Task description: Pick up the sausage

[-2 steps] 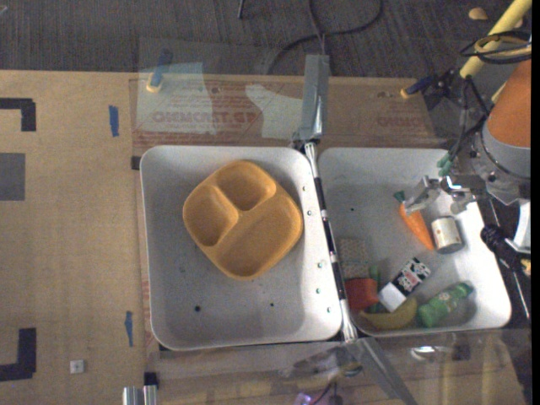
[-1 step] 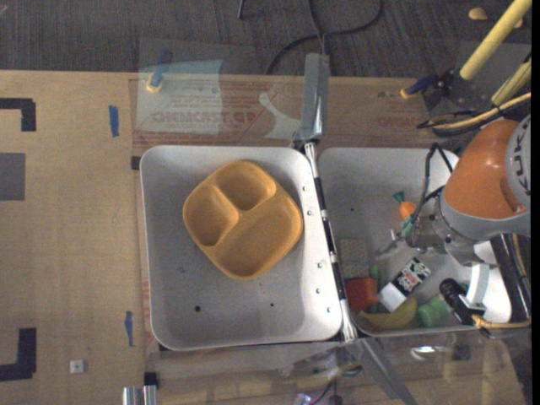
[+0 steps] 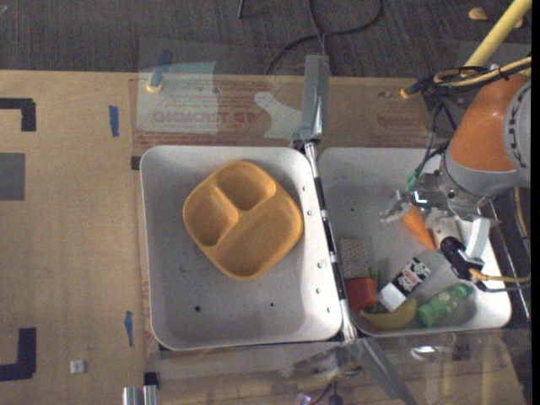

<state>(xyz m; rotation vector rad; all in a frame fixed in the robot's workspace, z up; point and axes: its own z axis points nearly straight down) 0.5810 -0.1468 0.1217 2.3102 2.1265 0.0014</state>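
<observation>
Hanging over the right bin (image 3: 337,175), the pincer (image 3: 419,212) sits low beside an orange carrot (image 3: 418,228); whether it is released or clenched, I cannot tell. Near the bin's front lie a black-and-white carton (image 3: 405,282), a red block (image 3: 362,293), a yellow banana (image 3: 393,316) and a green item (image 3: 440,307). No sausage can be made out for certain among them. An orange divided plate (image 3: 243,218) rests in the left bin (image 3: 169,294) on the counter (image 3: 67,251)
</observation>
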